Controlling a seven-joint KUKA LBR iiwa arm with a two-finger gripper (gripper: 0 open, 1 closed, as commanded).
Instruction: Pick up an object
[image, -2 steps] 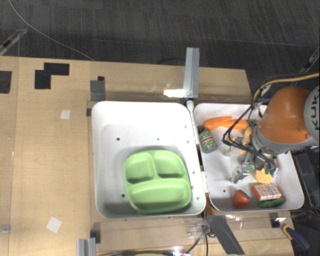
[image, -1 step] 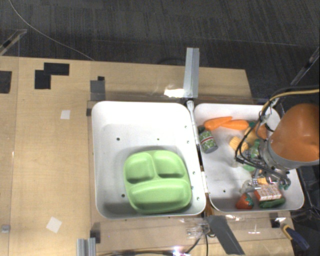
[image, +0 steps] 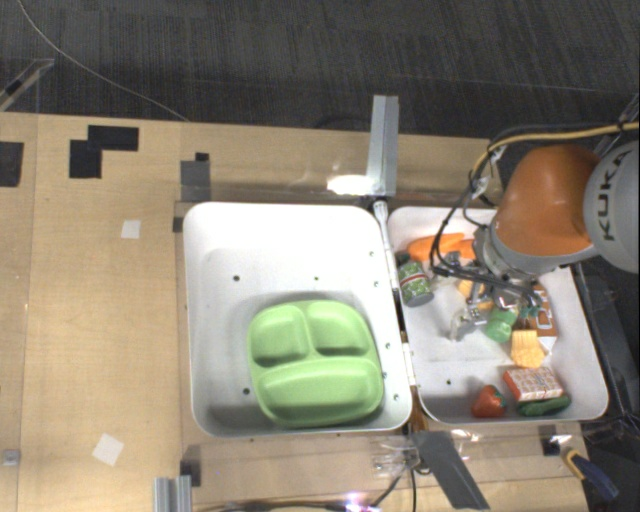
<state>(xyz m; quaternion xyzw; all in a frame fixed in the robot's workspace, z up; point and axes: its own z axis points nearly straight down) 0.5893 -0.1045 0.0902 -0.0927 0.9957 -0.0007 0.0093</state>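
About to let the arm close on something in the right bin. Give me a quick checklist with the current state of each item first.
1. Gripper over the right bin, low among the objects: ok.
2. A target within reach: ok, a green piece lies right beside the gripper.
3. Object between the fingers: cannot tell, the wrist hides them.
4. Neighbours crowding the target: not ok, a yellow block touches the green piece.
5. Green can and orange carrot lie apart from the gripper: ok.
6. Green divided tray sits in the left bin, out of the way: ok.
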